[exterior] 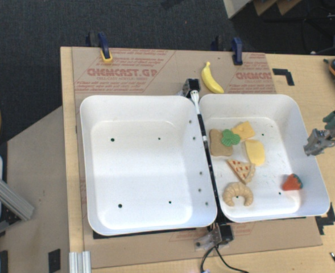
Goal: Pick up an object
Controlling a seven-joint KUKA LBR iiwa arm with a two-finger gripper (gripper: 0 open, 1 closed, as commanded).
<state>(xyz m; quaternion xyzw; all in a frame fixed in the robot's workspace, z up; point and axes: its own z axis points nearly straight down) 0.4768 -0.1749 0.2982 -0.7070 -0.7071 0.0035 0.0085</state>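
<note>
The right bin (281, 104) holds several toy foods: a brown bread slice (217, 145) with a green piece (231, 138) on it, two yellow cheese pieces (244, 131) (255, 152), a pizza slice (241, 169), a croissant (238, 193) and a red strawberry (292, 182). My gripper (318, 142) sits at the far right, just outside the right bin's right rim and above the strawberry in the picture. Nothing shows between its fingers.
The left bin (139, 104) stands beside the right one. A yellow banana (211, 79) lies on the cardboard behind the bins. Blue clamps (104, 47) (236, 50) hold the board's back edge.
</note>
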